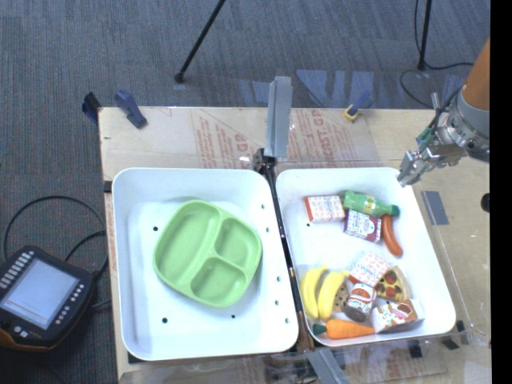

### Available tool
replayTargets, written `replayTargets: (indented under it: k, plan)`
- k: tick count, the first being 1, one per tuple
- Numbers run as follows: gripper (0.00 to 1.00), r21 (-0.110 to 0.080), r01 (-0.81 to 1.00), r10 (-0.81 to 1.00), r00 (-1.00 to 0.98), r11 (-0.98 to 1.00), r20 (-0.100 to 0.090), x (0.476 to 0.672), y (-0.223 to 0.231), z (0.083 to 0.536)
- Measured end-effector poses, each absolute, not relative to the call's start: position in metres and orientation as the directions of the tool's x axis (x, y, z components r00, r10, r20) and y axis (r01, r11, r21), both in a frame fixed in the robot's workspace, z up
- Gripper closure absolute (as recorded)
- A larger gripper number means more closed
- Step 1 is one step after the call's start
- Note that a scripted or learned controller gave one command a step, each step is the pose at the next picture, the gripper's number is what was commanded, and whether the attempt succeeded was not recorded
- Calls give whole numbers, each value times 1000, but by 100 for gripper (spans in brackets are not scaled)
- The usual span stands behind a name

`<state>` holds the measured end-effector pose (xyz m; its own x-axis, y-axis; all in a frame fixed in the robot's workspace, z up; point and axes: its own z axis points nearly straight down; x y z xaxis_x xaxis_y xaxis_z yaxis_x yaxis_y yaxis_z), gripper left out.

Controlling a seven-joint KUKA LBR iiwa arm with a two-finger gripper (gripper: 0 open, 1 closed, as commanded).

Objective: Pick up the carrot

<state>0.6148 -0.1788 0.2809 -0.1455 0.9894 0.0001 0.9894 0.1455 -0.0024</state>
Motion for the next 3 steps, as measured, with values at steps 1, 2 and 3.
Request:
replayTargets:
  k: [1, 2, 3]
  plan:
    - [100, -4, 960, 960, 280, -280, -1, 645, -202, 264]
    - [100, -7, 945, 945, 327, -327, -1, 608, -179, 237]
    - [100, -4, 703, 703, 711, -711, -4, 645, -171, 305]
